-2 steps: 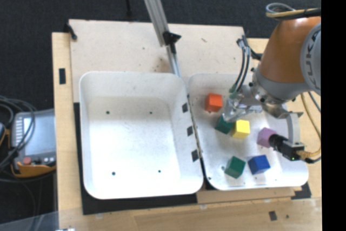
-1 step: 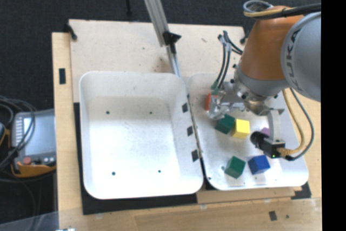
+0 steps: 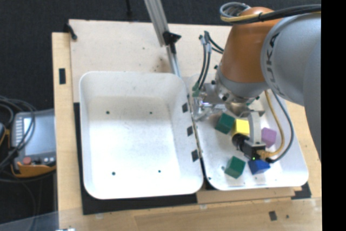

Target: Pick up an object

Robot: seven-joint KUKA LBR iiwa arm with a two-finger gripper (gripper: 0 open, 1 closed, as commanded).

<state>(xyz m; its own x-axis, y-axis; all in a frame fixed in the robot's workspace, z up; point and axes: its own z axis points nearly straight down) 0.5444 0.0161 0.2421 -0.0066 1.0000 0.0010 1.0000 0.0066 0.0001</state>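
Five small blocks lie in the right bin: a green block and a yellow block touching each other near the bin's middle, a purple block just beside them toward the right edge, and a second green block and a blue block near the front edge. The left bin stands beside it on the worktop. The arm hangs low over the right bin's back half, and the claw sits just above the green and yellow pair, but whether it is spread or pressed together I cannot tell, since the wrist hides it. This looks like the reaching step, with nothing visibly held. The next move likely calls for settling squarely on one block, without nudging its neighbour, before closing and lifting.
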